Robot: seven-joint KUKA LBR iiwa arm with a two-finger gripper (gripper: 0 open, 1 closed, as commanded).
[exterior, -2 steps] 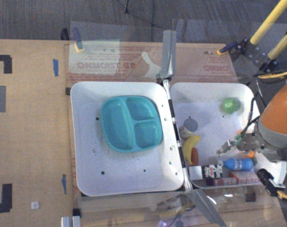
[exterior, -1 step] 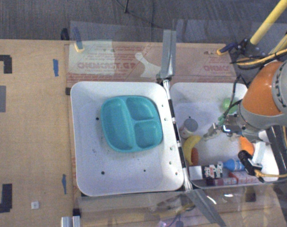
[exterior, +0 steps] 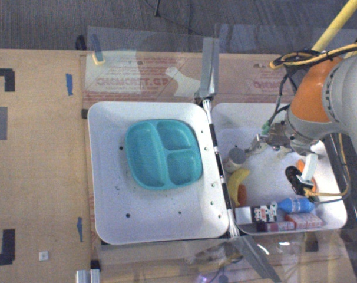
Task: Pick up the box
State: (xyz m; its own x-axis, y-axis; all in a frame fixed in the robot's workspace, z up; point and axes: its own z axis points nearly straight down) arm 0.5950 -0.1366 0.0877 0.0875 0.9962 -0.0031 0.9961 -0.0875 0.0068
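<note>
A small box [exterior: 263,213] printed in white, black and red lies against the front wall of the right bin [exterior: 225,118]. A flat pink-red box [exterior: 303,221] lies just right of it in the front right corner. My gripper [exterior: 260,142] hangs over the middle of the right bin, well behind both boxes, pointing left toward a small grey round object [exterior: 236,155]. Nothing is visibly held.
A yellow banana [exterior: 237,180] with an orange-red item [exterior: 243,193] lies by the right bin's left wall. A blue bottle [exterior: 296,205] rests behind the boxes. The left bin [exterior: 108,205] holds a teal divided plate [exterior: 164,153].
</note>
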